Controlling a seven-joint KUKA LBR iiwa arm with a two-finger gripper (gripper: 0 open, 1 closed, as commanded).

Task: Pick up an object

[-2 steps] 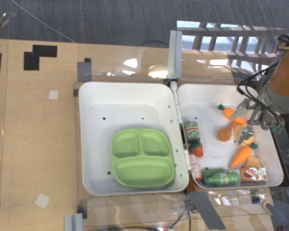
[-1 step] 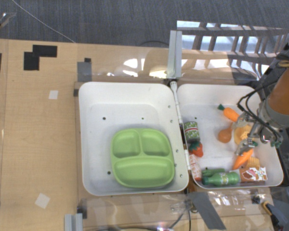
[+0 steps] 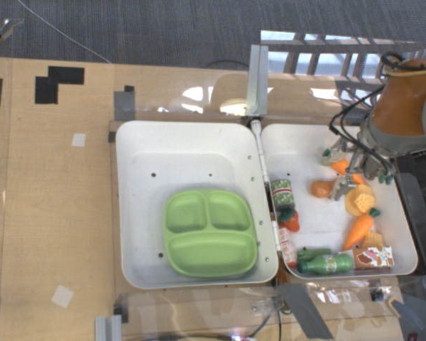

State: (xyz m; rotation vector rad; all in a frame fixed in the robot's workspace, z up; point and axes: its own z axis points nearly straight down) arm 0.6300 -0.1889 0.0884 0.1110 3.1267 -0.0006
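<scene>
— What is seen in the left bin (image 3: 138, 162)?
— A green divided tray (image 3: 209, 233) is laid toward its front.
— And beyond the bins?
— A wooden bench (image 3: 50, 204) bearing black marks (image 3: 57, 82) is seen.

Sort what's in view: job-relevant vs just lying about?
Job: gripper; right bin things: orange ball, corn, carrot, green bottle, strawberry, can, carton.

Lying about: left bin, green tray.
</scene>
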